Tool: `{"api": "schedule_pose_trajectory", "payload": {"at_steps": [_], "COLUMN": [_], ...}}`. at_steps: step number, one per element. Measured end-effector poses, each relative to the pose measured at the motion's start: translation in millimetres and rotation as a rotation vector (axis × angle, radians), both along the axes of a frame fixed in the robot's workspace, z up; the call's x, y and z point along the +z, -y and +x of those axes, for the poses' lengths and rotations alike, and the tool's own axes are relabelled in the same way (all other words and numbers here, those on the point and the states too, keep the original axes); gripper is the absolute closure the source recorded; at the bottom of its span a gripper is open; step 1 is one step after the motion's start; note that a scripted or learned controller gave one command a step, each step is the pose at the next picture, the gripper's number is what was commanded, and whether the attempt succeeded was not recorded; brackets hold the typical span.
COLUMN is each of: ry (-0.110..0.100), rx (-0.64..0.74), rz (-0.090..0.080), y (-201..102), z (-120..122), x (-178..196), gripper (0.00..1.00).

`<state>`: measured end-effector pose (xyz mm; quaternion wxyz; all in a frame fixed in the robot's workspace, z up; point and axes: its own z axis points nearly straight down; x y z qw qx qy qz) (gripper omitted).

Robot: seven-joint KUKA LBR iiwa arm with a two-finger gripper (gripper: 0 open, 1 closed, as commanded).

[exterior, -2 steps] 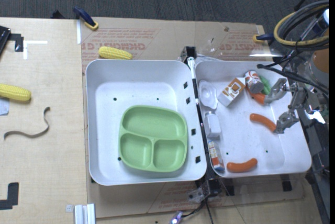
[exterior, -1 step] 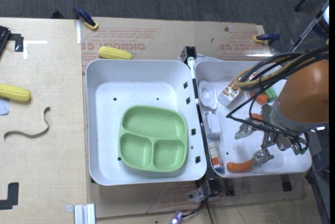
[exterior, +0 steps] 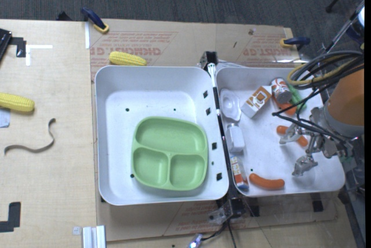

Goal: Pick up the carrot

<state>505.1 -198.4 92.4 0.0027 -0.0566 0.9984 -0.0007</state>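
Orange carrot [exterior: 288, 131] is lying in the right bin [exterior: 333, 183], just beside the claw [exterior: 306, 154], which is hovering open and empty. Judging the approach underway; next, centring over it and closing.

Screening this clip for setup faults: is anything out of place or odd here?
Yes. Two corn cobs lie outside the bins: one on the cardboard behind the left bin, another on the bench at far left. A loose curled strip also lies on the bench. The green plate sits flat.
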Motion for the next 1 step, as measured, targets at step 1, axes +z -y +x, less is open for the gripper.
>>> {"api": "schedule_pose_trajectory", "payload": {"at_steps": [1], "ry": [0.0], "rx": [-0.117], "rz": [0.0], "y": [23.6], "z": [-17.8], "x": [66.2], "gripper": [0.0]}}
